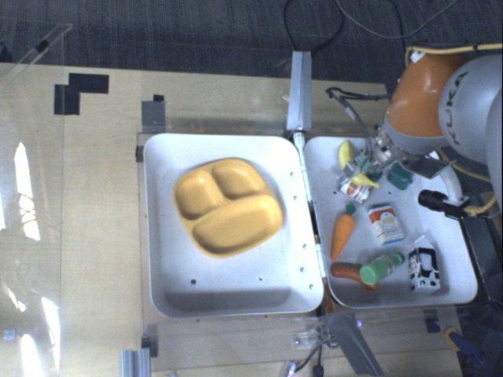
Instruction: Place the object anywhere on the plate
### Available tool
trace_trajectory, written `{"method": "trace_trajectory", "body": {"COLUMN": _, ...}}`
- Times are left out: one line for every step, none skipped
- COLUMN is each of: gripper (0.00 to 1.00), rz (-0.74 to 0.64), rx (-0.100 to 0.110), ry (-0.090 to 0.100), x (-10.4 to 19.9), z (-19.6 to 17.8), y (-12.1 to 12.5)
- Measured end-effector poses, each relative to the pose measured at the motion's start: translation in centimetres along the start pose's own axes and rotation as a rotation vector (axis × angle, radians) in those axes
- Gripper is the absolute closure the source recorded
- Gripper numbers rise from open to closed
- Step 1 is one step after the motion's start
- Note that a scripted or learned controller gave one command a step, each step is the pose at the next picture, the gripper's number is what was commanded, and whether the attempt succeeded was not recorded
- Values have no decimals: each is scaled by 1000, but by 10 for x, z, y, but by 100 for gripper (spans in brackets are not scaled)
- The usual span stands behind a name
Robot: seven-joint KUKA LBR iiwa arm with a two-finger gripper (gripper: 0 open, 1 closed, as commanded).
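A yellow plate (226, 205) with three compartments lies in the left bin (161, 289). The arm reaches in from the right, and its gripper (368, 163) hangs over the back of the right bin (464, 289). Just under and beside the gripper lie a small yellow banana-like piece (345, 153) and a crumpled packet in red, yellow and white (357, 185). A teal piece (399, 177) sits right of the gripper. The wrist and cables hide the fingertips. Nothing lies on the plate.
Further forward in the right bin are an orange carrot (341, 236), a small white and red carton (387, 225), a green bottle (382, 268), a brown sausage (344, 271) and a black and white cow-patterned box (424, 269). A metal divider post (299, 93) stands between the bins.
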State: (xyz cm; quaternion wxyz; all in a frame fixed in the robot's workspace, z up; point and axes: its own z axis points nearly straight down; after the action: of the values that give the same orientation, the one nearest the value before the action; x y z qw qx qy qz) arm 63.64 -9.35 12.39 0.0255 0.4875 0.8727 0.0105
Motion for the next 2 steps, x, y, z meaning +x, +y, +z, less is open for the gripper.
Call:
{"method": "trace_trajectory", "body": {"gripper": 100, "rz": -121, "rx": -13, "ry": -9, "x": 6, "z": 0, "y": -8}}
{"method": "trace_trajectory", "body": {"gripper": 0, "rz": -120, "rx": 33, "ry": 31, "x": 17, "z": 27, "y": -23}}
